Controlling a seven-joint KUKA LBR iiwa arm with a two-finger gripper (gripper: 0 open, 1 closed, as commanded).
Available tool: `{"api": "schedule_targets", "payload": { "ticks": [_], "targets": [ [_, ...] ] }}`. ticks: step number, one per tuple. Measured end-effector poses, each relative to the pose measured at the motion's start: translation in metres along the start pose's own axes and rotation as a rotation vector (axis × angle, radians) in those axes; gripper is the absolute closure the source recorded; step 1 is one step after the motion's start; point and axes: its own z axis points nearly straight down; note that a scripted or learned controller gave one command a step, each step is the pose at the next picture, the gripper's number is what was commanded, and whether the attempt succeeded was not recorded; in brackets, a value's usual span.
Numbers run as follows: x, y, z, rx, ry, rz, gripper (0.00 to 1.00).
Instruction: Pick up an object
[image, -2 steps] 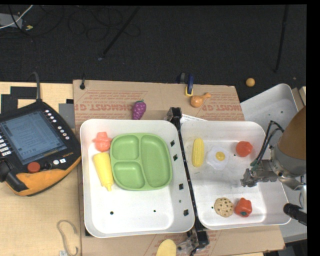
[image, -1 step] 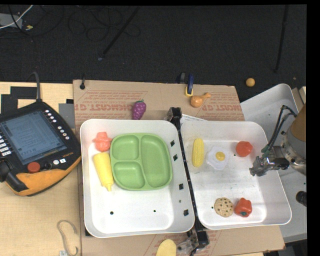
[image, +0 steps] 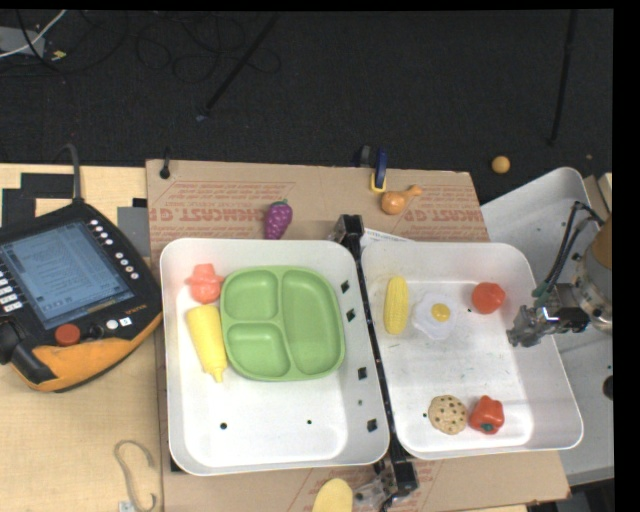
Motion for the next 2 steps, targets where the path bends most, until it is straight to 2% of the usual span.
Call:
{"api": "schedule_targets", "payload": {
  "ticks": [2],
  "targets": [
    [0.095,0.045,-0.013,0.001,0.002,-0.004,1.00]
  ]
}}
